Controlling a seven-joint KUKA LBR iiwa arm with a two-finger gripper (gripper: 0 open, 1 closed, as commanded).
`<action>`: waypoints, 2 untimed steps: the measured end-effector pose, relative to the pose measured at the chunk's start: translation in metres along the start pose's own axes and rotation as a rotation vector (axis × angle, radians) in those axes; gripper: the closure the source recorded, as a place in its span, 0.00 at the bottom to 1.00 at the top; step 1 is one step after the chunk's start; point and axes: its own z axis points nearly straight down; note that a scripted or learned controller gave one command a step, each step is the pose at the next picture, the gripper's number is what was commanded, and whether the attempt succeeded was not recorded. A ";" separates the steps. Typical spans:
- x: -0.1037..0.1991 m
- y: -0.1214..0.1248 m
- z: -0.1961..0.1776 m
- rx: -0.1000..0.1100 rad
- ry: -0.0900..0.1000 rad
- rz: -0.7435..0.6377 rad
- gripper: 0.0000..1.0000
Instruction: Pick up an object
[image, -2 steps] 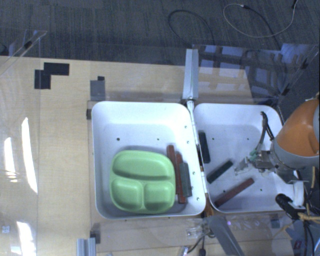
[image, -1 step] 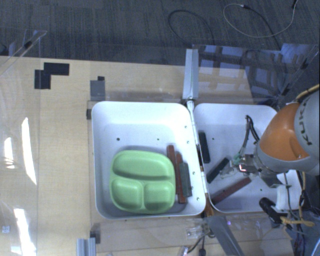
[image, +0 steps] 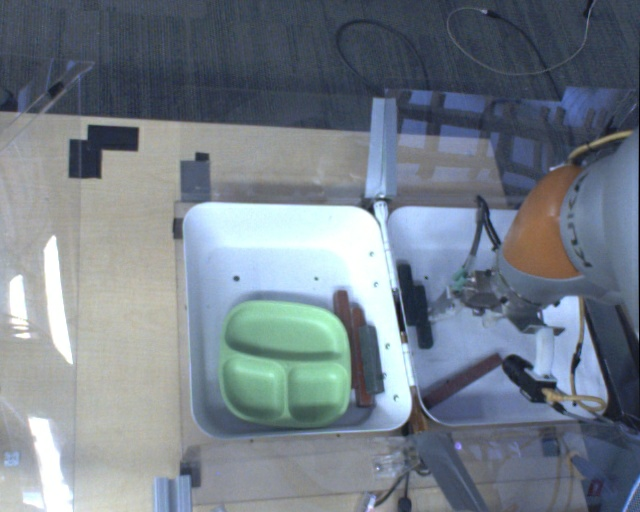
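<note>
My gripper (image: 463, 292) hangs low over the middle of the right bin (image: 440, 228), under the grey wrist with its orange band (image: 540, 240). A long black object (image: 414, 303) lies along that bin's left wall, just left of the gripper. Below the gripper, a brown stick (image: 462, 380) lies at a slant on the bin floor. Nothing shows in the gripper's grasp. In the left bin (image: 270, 218) a green divided plate (image: 285, 362) lies at the front, with two brown bars (image: 351, 340) and a grey-green bar (image: 371, 358) along its right side.
The two bins share a thin wall (image: 392, 300). A black and yellow cable end (image: 535, 385) from the arm dangles over the right bin's front right corner. A metal post (image: 382, 150) stands behind the bins.
</note>
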 end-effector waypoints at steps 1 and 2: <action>0.023 0.095 -0.001 0.006 -0.006 0.206 0.00; -0.047 0.027 -0.049 0.010 0.000 0.002 0.00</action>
